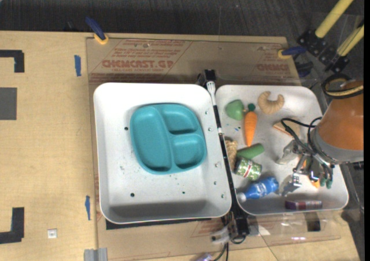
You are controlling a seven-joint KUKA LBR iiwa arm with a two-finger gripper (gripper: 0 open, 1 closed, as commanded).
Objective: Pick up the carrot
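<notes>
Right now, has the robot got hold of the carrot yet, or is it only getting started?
Nothing looks done yet: the carrot lies untouched in the right bin, beside a green toy. In hand: the gripper sits low over that bin's right side, apart from the carrot. Left: reaching the carrot, closing on it and lifting it.
</notes>
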